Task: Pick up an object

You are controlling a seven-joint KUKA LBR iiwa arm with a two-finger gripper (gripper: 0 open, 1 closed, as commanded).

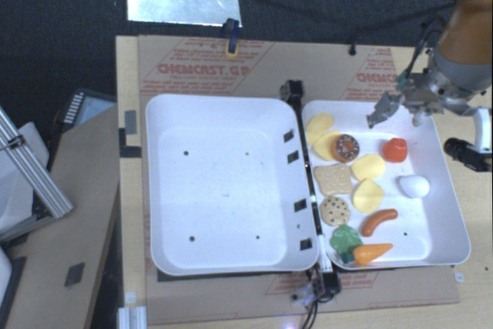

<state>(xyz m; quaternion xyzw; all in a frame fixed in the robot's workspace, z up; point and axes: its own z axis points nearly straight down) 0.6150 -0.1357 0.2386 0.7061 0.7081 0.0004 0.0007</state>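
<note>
carrot & broccoli are lying at near edge of right bin, w/ sausage, cookie, egg just behind. further back, tomato is sitting near the donut. gripper is hovering over the far end, fingers spread, pinching nothing. left bin is sitting alongside.

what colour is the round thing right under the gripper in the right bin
Red: the tomato-like piece below the gripper, plain in the camera view.
</note>
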